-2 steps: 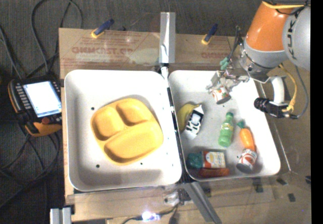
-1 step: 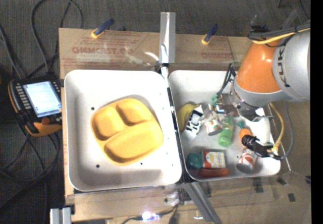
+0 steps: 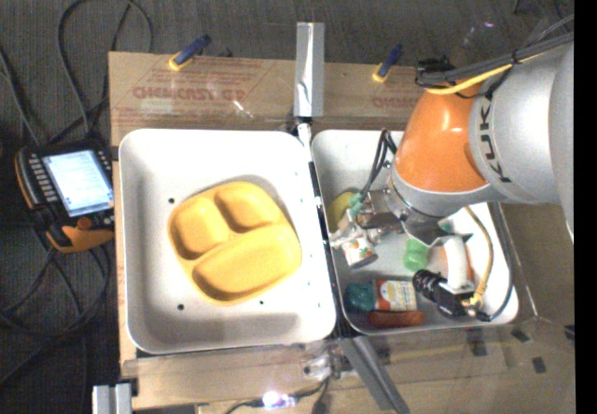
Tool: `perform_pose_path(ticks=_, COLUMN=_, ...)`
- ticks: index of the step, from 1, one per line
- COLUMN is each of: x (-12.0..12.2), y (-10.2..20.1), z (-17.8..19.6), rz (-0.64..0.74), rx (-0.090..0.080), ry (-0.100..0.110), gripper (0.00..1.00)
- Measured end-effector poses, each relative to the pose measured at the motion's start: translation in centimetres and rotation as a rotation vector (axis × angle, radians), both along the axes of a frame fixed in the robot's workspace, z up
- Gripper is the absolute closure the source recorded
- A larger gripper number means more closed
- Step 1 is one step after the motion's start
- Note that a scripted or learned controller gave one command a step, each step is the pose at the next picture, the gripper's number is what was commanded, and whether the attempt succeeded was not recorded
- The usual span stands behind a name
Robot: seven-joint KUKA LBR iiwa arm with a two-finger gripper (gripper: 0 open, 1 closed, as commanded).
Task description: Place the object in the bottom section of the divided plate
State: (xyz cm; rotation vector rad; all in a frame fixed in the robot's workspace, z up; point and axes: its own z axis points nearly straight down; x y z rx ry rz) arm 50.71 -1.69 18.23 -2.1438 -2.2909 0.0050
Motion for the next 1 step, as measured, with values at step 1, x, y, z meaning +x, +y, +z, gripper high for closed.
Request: perform_pose_path(ticks=1, x=2.81, y=7.23, z=0.0, rz=0.13, rx=0.0, ry=-0.001, gripper=1.0)
